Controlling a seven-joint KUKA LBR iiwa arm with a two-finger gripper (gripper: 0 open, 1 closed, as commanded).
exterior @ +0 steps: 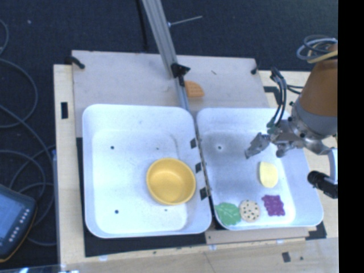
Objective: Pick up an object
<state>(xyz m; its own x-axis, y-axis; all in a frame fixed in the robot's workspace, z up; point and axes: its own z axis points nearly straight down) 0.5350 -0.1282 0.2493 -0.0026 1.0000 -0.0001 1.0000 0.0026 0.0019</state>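
While arm is cut off at right, jaws' (pixel 267 147) state unclear, above yellow piece (pixel 268 174)

The tablet (pixel 12 223) runs off the left edge; the small orange object (pixel 194 90) sits partly behind the metal post (pixel 165 41)

1. A small orange thing (pixel 194 90) lies on the bench behind the bins, next to a slanted metal pole (pixel 162 36).
2. Black cables (pixel 17 112) curl on the dark floor at the left.
3. A screen (pixel 14 220) sits at the bottom left.
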